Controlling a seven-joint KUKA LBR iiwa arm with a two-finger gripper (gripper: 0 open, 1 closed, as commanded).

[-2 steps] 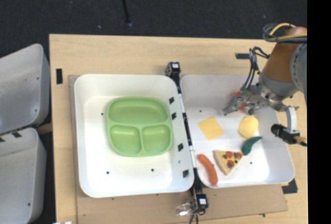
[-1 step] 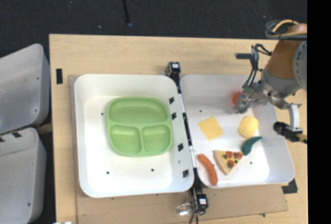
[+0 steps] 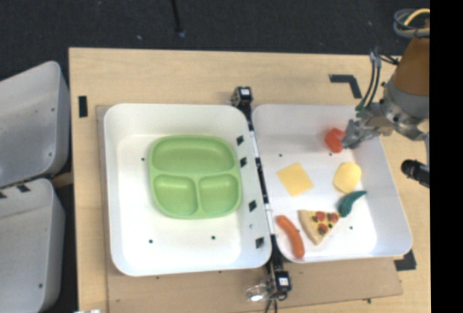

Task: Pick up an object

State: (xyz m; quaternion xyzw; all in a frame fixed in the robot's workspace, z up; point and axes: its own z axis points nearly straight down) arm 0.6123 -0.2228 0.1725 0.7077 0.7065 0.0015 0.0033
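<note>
Fingers [image 3: 352, 135] reach into the right bin [image 3: 289, 132]; whether they are spread or closed I cannot tell. A red piece [image 3: 333, 139] sits touching their tips. That bin also holds cheese [image 3: 295, 179], lemon [image 3: 347, 176], pepper [image 3: 351, 201], pizza [image 3: 318, 224], sausage [image 3: 291, 236]. The left bin [image 3: 130, 246] holds a green plate [image 3: 194, 176].

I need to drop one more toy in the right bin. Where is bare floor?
Right bin: bare at the far left corner, above the cheese slice. Crowded near the pizza slice, sausage, lemon; the gripper is at the red toy.
</note>
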